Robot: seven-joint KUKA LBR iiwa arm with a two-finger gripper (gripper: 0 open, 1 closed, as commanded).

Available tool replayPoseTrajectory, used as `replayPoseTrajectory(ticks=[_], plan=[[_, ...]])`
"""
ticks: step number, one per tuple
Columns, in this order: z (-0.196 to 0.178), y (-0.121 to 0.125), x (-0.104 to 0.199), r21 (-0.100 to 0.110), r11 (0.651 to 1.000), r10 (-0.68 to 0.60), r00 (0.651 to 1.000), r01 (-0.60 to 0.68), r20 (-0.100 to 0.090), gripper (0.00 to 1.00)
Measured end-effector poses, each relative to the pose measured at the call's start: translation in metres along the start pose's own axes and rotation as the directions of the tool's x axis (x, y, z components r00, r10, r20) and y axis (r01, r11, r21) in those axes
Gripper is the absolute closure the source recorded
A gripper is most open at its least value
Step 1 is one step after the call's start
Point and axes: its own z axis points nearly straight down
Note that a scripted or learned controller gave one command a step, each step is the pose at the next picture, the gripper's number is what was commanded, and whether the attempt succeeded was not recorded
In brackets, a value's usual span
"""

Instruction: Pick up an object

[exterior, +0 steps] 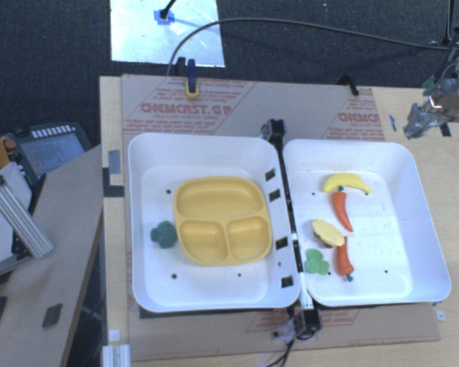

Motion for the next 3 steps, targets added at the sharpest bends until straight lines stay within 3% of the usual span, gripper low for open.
replayPoseTrajectory(ticks=[3], plan=[[0.023, -0.005, 0.149, 0.005, 1.0, -0.004, 1.0, 0.004, -0.004, 1.0]])
